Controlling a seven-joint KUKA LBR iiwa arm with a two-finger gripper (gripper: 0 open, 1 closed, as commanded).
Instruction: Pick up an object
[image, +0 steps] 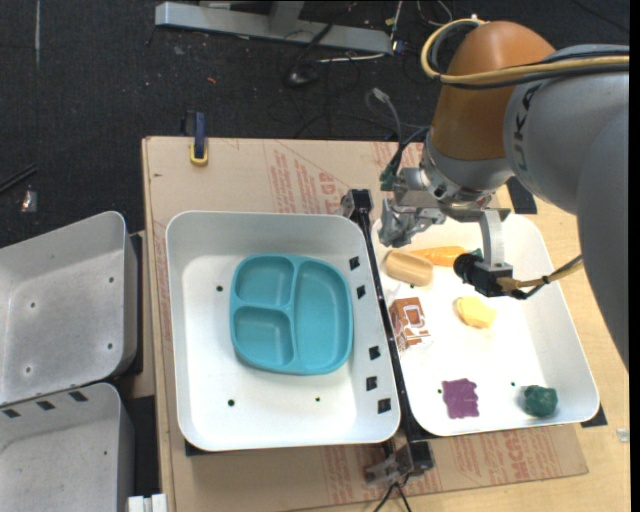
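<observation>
A teal divided plate (292, 314) lies flat in the middle of the left white bin (200, 400), to the left of the gripper (398, 232) and nearer the camera, well apart from it. Both bins sit on a brown board (290, 175), and a yellow clamp (200, 150) grips the board's far edge, far to the gripper's left. Farther left still, off the board, lie two spare white trays (60, 300), and beyond the gripper a grey metal bar (270, 28) lies on the dark floor.

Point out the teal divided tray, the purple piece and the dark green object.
teal divided tray (291, 314): camera view, on its middle divider.
purple piece (460, 397): camera view, centre of its flat top.
dark green object (540, 401): camera view, its rounded middle.
</observation>
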